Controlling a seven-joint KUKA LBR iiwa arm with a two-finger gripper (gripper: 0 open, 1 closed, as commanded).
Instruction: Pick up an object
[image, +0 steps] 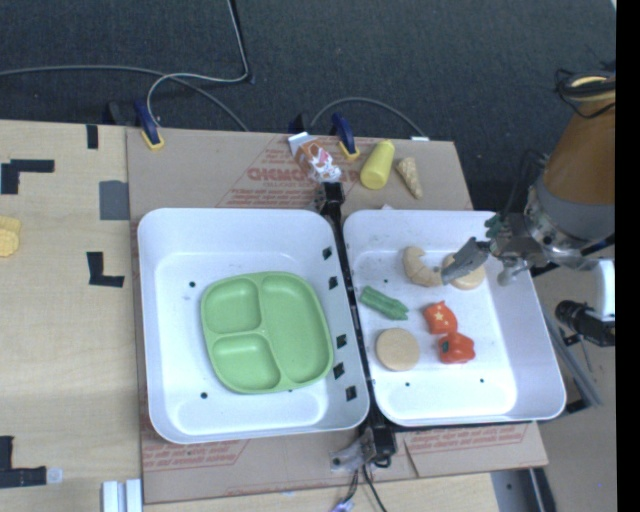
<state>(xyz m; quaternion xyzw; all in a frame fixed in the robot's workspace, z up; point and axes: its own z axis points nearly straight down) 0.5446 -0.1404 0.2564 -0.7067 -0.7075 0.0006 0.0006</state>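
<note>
Green divided plate (266, 331) in left bin (160, 300); yellow bottle (377, 164) on cardboard (220, 170).

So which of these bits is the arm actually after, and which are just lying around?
In play: the gripper, the croissant near it, the green bean, two red peppers, the round cracker.

Lying about: the green tray, yellow bottle, cone, blue clamps.

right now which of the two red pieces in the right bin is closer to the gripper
The upper red piece, just below the gripper. The other red piece lies lower, toward the bin's front.
</note>
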